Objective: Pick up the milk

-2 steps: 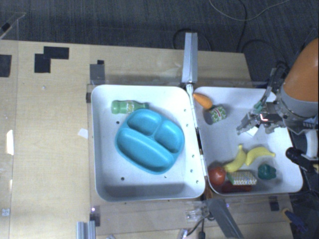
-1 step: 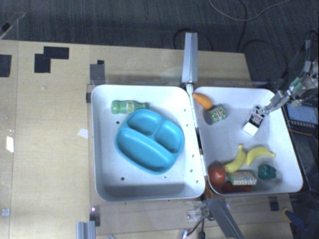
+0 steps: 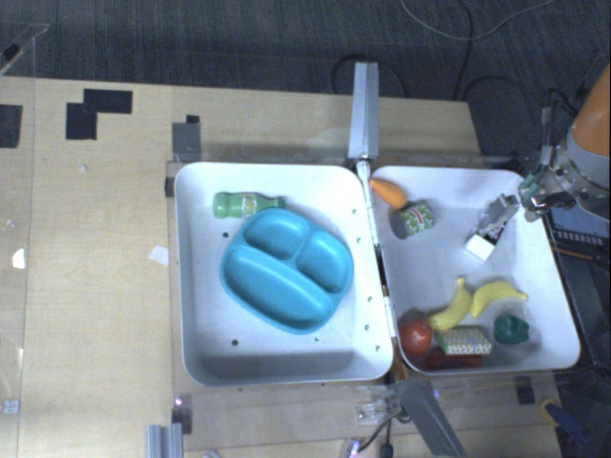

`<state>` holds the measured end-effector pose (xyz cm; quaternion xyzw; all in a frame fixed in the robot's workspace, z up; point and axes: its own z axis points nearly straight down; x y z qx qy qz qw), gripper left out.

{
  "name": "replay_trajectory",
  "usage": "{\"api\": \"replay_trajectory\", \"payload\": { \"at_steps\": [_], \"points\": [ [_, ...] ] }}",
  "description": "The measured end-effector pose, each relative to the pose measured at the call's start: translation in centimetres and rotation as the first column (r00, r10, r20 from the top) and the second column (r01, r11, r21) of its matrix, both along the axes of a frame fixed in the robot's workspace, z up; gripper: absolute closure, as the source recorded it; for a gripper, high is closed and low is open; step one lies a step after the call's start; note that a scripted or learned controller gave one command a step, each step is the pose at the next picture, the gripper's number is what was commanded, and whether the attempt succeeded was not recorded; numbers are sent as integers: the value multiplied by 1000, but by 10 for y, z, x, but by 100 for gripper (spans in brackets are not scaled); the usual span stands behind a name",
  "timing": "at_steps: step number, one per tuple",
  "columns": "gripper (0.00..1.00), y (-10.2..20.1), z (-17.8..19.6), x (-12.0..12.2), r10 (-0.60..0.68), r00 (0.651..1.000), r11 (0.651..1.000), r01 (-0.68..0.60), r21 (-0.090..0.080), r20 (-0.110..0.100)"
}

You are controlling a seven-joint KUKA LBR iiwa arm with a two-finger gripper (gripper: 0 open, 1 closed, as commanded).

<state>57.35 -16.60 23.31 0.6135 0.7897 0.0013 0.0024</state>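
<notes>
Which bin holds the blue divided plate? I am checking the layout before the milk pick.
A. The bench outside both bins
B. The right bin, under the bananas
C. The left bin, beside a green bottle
C: the blue divided plate lies in the left bin, with the green bottle just above it in this view.

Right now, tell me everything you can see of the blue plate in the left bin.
The blue plate is a rounded, glossy, plastic-looking dish split by raised ridges into three compartments: two smaller ones toward the upper right and one long one along the lower left. It lies flat, right side up, turned at a diagonal on the floor of the left bin, about in the middle. Nothing sits in it. A green bottle lies just above its top edge, very close; contact cannot be told.
</notes>
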Motion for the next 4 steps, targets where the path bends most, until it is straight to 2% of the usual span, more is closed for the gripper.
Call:
{"api": "replay_trajectory", "payload": {
  "at_steps": [1,2,3,4],
  "points": [
    [0,-11,-85,39,118,993,993,-118,-1,0],
    [0,0,-66,12,-129,992,992,129,1,0],
    [0,-9,-118,39,-141,989,990,141,-5,33],
    [100,-9,-104,41,-139,989,990,139,-6,41]
  ]
}}
